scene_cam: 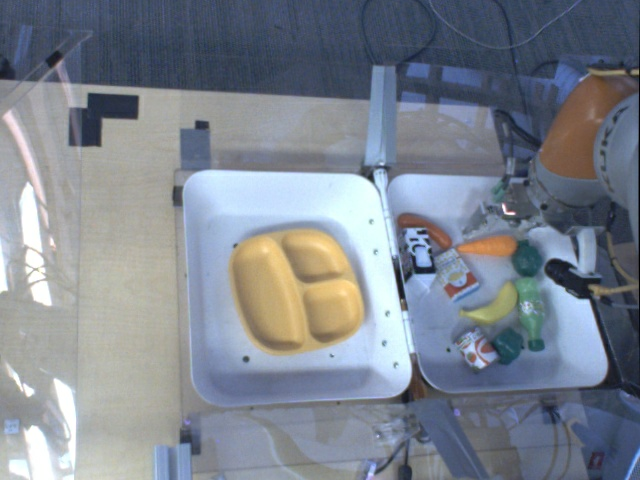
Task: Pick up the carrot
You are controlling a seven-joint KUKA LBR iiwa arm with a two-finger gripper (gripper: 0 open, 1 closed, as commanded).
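Lying in the right bin (590, 373), the smooth tapered carrot (488, 247) sits just below the metal gripper (505, 208), whose opening I cannot tell; possibly touching.

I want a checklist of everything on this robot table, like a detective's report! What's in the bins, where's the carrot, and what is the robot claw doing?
Surface: pale wooden bench bearing two white bins, left bin and right bin.
Job's things: carrot lies in the right bin, green top toward the arm.
Clutter: yellow divided plate in the left bin; banana, green bottle, small carton, can in the right bin.
Grippers: gripper hangs just above the carrot; fingers' state unclear.
Cables: black cable loops across the floor.
Surroundings: dark carpet, clear panel at left.
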